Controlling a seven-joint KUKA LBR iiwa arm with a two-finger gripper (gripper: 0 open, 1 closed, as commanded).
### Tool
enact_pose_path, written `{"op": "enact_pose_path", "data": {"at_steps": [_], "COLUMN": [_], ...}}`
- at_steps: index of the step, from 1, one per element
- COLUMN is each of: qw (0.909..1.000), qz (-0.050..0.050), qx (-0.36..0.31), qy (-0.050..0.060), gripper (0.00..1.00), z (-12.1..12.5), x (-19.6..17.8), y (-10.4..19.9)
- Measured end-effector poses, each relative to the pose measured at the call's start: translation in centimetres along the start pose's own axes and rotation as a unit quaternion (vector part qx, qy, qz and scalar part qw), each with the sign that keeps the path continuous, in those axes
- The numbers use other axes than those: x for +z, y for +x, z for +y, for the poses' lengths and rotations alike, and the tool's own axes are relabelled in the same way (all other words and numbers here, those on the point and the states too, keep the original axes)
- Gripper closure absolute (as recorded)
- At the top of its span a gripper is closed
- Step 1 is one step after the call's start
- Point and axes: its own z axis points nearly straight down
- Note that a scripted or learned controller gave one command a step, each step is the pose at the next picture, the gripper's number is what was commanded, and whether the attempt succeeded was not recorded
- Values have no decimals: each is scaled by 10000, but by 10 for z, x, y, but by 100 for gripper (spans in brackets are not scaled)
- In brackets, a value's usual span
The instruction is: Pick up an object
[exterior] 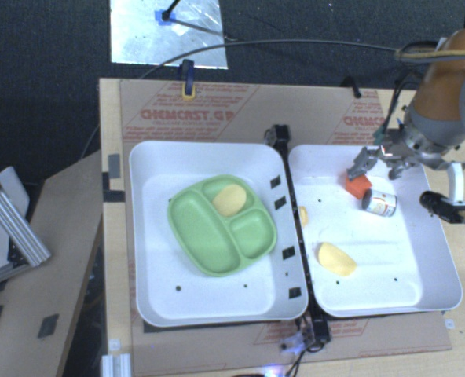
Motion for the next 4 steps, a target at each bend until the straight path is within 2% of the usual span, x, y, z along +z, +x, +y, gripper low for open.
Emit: {"op": "enact_pose_path", "data": {"at_steps": [1,2,3,4], "qw": [10000,10000,10000,9999], "qz": [-10,-7,-19,-43], "qx": [-11,-6,-23,-19], "qy": [-63,-48,-76,-105], "gripper": [0,0,0,0], "z": [3,2,11,15], "x": [-8,34,79,85], "y": [0,1,7,4]}}
